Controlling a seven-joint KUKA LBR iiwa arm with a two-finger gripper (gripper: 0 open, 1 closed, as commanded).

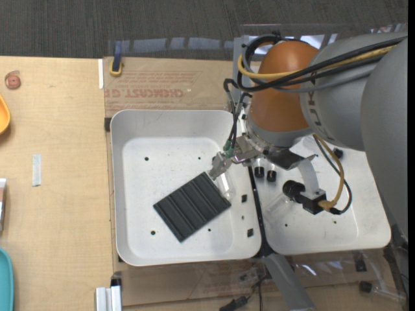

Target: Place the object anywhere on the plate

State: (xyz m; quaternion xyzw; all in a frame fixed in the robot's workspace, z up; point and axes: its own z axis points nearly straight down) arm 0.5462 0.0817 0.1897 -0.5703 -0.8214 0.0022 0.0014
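A dark grey ribbed rectangular plate [192, 206] lies flat and turned at an angle in the lower middle of the left bin [130, 173]. My gripper [222, 172] reaches down from the grey arm with the orange band [283, 76] and hangs just over the plate's upper right corner, close to the wall between the two bins. Its tip is small and partly hidden by the wrist. A tiny green speck [228, 150] shows at the wrist. I cannot make out any object between the tip and the plate.
The right bin [350, 232] is largely covered by the arm and its black and yellow cables [324, 203]. A brown cardboard sheet [162, 89] lies behind the bins. On the wooden bench to the left sit an orange item [3, 118] and a teal item [5, 280].
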